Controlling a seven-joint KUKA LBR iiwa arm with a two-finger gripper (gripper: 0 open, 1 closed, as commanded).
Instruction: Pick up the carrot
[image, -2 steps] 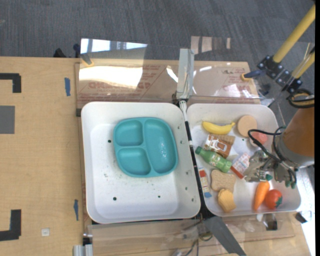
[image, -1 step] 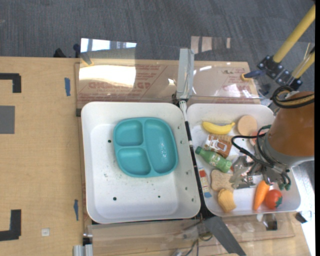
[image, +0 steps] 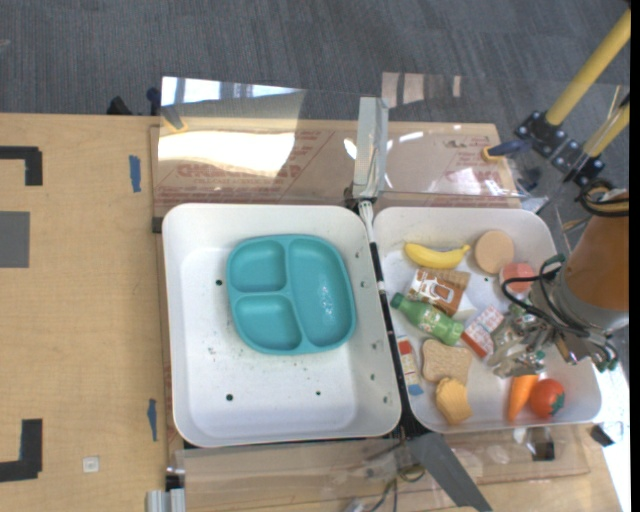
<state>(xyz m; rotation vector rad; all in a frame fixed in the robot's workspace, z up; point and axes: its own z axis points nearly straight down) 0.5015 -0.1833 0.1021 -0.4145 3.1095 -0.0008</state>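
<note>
- Brown worktop (image: 70, 300) carries two white bins; left bin (image: 190, 330) holds a teal tray (image: 290, 293) with bare floor all round it.
- Right bin (image: 575, 405) is crowded: banana (image: 435, 255), bottle (image: 428, 318), tomato (image: 546, 397) and other food lie close together.
- Carrot (image: 518, 394) lies near the bin's near right corner, touching the tomato.
- Hand (image: 522, 338) hangs just beyond the carrot; I cannot tell whether it is apart or together.

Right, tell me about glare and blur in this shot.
In the camera view, strong white glare washes over the clear panels behind both bins; the teal plate carries a small sheen; the gripper above the carrot looks a bit soft and cluttered, while the banana reads sharply.
</note>
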